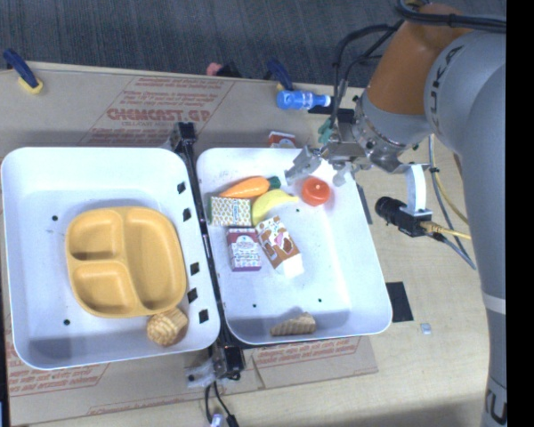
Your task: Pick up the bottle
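Two shallow white bins lie side by side on a cardboard-covered counter (160, 105), viewed from above at a slant.

The grey arm with its orange band (418, 60) reaches in from the right, above the far right corner of the right-hand white bin (360, 278). Its claw (325, 163) hangs over that bin's far edge. One pale finger (301, 165) slants down toward the bin floor; how far the claw is spread cannot be told, and nothing shows between its fingers.

Just beside the claw, on the bin floor, lies a small round orange-red object (315, 190), possibly touching a fingertip; contact cannot be confirmed.

Nearer the middle of the same bin are grouped an orange carrot-shaped toy (246, 187), a yellow banana-shaped toy (272, 205), a small green-and-yellow box (230, 210), a small dark red carton (244, 249) and a white packet with a brown printed picture (279, 244). The carrot and banana touch; the cartons lie close together. A tan waffle-textured piece (293, 326) rests against the near wall.

The left-hand white bin (27, 238) holds a yellow plastic divided plate (125, 261) with three compartments, and a tan round waffle-textured item (166, 327) just beside its near edge.

The task's bottle, a blue plastic bottle lying on its side (303, 100), rests on the counter outside both bins, beyond the right bin's far edge, apart from the claw.
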`<state>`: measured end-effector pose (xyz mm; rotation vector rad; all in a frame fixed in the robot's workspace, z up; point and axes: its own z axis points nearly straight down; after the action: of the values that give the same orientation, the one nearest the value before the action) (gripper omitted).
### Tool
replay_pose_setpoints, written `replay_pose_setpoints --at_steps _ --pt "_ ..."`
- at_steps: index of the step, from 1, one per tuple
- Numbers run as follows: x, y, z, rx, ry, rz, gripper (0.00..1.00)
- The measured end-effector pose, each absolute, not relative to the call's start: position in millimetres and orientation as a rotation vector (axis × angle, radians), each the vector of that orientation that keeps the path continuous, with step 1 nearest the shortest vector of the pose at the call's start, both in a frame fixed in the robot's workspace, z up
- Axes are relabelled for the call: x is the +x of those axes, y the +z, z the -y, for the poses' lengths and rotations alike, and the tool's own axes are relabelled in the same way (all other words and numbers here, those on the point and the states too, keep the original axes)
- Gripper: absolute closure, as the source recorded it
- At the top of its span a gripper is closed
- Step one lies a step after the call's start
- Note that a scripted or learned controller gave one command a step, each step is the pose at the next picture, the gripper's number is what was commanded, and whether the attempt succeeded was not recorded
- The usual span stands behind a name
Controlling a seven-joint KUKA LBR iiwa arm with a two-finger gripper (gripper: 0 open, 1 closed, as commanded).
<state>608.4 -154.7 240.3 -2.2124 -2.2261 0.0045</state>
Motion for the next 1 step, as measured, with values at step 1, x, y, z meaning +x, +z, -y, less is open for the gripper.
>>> replay_pose_setpoints --at_steps 1 --pt "608.8 250.4 154.1 -2.205 0.006 2.23 1.0"
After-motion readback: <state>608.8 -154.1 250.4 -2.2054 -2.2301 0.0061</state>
